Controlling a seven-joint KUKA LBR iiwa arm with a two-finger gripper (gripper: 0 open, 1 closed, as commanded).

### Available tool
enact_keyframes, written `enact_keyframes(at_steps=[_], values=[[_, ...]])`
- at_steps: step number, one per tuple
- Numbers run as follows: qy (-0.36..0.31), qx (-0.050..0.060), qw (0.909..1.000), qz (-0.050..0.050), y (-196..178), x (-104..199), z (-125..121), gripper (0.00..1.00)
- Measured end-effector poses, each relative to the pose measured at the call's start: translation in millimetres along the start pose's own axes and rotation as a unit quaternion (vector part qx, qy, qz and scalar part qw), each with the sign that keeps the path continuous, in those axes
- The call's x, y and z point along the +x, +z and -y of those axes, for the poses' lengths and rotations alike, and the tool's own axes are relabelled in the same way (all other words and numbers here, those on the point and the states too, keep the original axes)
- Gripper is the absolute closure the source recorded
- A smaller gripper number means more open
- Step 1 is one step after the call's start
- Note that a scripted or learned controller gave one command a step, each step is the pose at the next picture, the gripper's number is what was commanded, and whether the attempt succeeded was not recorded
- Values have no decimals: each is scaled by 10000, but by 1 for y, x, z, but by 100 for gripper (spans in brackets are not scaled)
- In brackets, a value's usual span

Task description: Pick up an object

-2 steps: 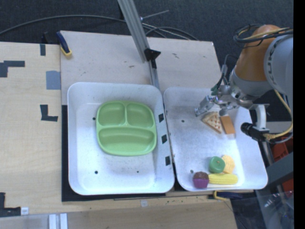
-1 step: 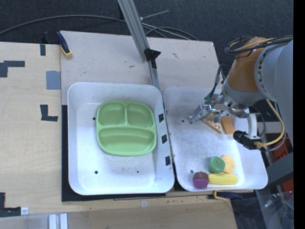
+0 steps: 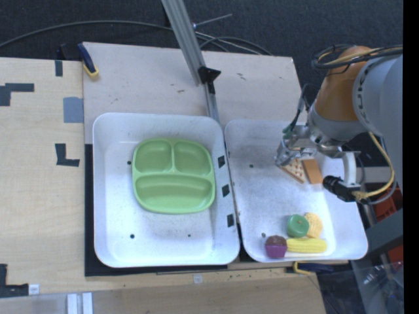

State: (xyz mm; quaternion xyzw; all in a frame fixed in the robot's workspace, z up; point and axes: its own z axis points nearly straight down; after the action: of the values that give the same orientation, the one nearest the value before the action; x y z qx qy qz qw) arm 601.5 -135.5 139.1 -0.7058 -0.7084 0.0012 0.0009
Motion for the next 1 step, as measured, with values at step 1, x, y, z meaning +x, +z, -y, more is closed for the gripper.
enact_keyframes(at_steps=[1], values=[[5, -29, 10000, 0, -44, 7, -2, 100]])
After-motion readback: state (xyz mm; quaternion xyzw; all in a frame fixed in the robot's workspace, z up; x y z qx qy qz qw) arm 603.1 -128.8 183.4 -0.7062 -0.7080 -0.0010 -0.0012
